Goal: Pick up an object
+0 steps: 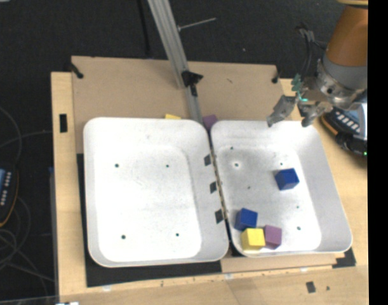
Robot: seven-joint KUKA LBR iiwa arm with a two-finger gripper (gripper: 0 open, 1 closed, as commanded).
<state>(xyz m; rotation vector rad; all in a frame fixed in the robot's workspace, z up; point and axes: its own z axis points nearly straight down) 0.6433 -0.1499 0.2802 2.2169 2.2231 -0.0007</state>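
Above the right bin [321, 151], at its far edge, the gripper [289, 114] hangs with fingers spread and nothing between them. No object is grasped; the pick has not begun. Candidates lie in that bin: one blue cube [286, 178] mid-bin, another blue cube [246, 218], a yellow cube [253, 238] and a purple cube [272, 236] clustered at the near edge. Descent, closure and lift remain.

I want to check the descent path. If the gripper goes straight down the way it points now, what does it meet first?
Probably bare bin floor. The gripper, fingers spread, hangs over the far edge of the right bin. The nearest block, the blue cube, lies nearer the camera, seemingly off that line; depth is uncertain.
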